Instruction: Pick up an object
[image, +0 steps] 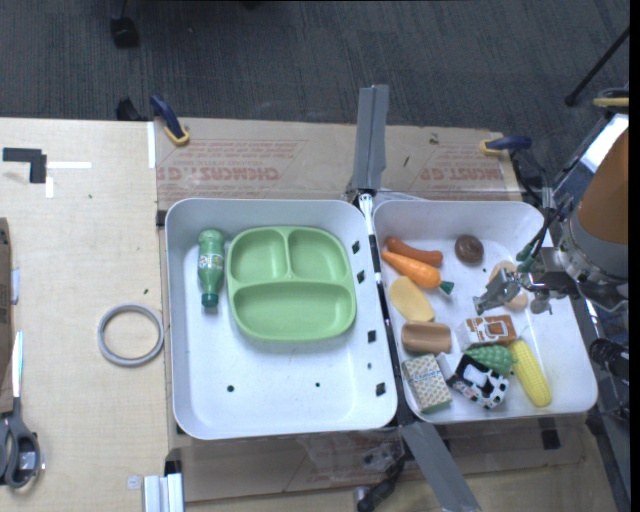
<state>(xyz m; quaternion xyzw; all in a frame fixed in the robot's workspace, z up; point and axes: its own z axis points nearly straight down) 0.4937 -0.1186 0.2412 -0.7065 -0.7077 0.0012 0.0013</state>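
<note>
My gripper (500, 289) hangs over the right part of the right bin (560, 400), with the arm coming in from the right edge. A small tan thing (504, 272) shows right at the gripper; whether it is held I cannot tell. Just below the gripper lies a small orange-and-white packet (490, 327). Further down are a green toy (491, 355), a yellow corn cob (530, 372) and a black-and-white toy (480, 383). To the gripper's left lie two carrots (412, 266), a yellow piece (410, 298), a hot dog (426, 336) and a small box (428, 383). A brown ball (468, 248) sits at the back.
The left bin (280, 400) holds a green divided plate (292, 282) and a green bottle (209, 266) along its left wall. On the bench to the left lie a tape ring (130, 333) and scissors (18, 445). Clamps hold the cardboard behind the bins.
</note>
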